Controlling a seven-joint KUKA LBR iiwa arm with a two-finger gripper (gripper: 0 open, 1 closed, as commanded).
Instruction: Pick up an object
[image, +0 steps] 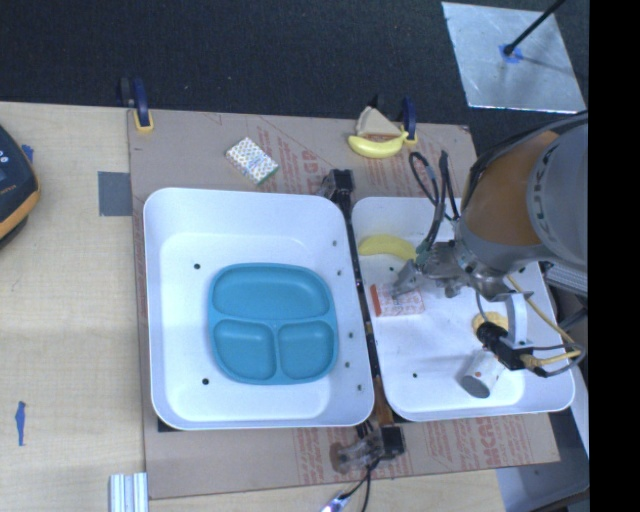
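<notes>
My gripper (408, 282) reaches into the right bin (440, 400) from the right, low over its upper left part. A yellow banana-shaped piece (385, 246) lies just above and left of the fingertips. A small red and white flat item (395, 303) lies directly under and below them. A grey cylinder (476, 378) rests near the bin's lower right. A small yellow piece (490, 322) sits by the arm's cabling. The left bin (170, 330) holds a blue divided plate (272, 322).
On the cardboard behind the bins lie a yellow banana toy with a wedge (377, 136) and a patterned square packet (251, 159). Black clamps (338, 184) join the bins at the top and bottom. Cables loop beside the arm at the right.
</notes>
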